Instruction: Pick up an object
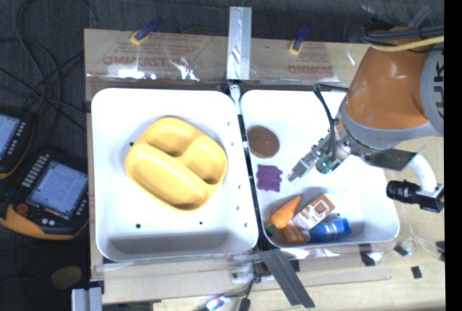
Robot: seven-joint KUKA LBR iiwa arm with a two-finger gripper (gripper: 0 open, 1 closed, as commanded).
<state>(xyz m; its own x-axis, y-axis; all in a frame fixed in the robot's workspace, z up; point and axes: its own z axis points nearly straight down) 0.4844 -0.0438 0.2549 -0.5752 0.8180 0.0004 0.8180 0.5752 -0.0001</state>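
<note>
In the right bin (pixel 361 226) lie a brown round disc (pixel 263 141), a small purple piece (pixel 269 177), an orange carrot-shaped toy (pixel 284 210), a small orange-and-white carton (pixel 316 212) and a blue bottle-like object (pixel 331 229). My gripper (pixel 306 164) hangs over the middle of this bin, right of the purple piece and above the carton, pointing left and down. Nothing shows between its fingers. A big yellow lumpy object (pixel 175 161) fills the middle of the left bin (pixel 115 230).
The divider (pixel 244 165) between the two bins runs just left of the disc and the purple piece. The orange arm body (pixel 390 97) overhangs the right bin's far right corner. Handheld devices and cables (pixel 40 187) lie on the floor at the left.
</note>
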